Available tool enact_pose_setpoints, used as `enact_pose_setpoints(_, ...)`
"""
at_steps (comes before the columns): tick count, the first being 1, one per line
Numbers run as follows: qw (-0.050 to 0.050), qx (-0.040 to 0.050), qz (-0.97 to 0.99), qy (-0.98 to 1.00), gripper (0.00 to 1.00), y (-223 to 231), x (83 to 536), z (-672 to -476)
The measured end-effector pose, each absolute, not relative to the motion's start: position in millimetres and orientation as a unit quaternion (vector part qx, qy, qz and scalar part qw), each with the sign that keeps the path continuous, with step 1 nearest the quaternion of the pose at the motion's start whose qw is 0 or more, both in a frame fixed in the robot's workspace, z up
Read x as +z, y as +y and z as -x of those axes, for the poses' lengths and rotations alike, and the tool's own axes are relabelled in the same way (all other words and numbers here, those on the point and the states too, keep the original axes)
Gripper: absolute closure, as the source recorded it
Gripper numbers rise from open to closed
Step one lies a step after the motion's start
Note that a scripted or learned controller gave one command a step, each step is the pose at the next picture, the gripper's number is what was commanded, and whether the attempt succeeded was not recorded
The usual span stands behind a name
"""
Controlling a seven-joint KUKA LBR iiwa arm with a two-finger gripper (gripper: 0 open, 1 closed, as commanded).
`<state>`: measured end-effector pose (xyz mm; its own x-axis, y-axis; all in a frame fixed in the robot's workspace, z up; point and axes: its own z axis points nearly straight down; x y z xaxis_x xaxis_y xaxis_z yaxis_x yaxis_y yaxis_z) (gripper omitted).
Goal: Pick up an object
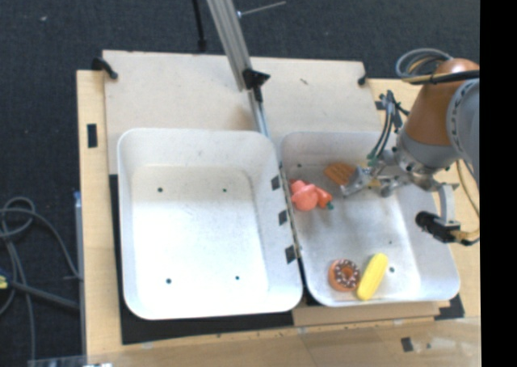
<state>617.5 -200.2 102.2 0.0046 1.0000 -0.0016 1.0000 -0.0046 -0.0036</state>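
Note:
The right bin (428,272) holds several small objects. A pink toy (307,196) with a green tip lies near its left wall. An orange-brown piece (340,172) rests toward the back. A round brown doughnut-like piece (343,275) and a yellow corn-like piece (371,276) lie side by side at the front. My gripper (361,182) hangs over the middle of the right bin, just right of the orange-brown piece, reaching in from the right. Nothing is visibly held in it.
The left bin (133,155) stands beside the right one. A slanted metal pole (230,30) rises from the back between the bins. Cables (24,228) lie on the dark floor at the left. A black cable plug (436,226) hangs off the arm over the right bin's edge.

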Motion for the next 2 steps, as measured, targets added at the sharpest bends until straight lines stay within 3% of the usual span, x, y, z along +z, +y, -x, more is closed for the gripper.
enact_pose_setpoints(1, -0.003, -0.0003, 0.71, -0.704, 1.0, -202, 117, -619.2)
enact_pose_setpoints(2, -0.003, -0.0014, 0.706, -0.708, 1.0, -200, 163, -624.5)
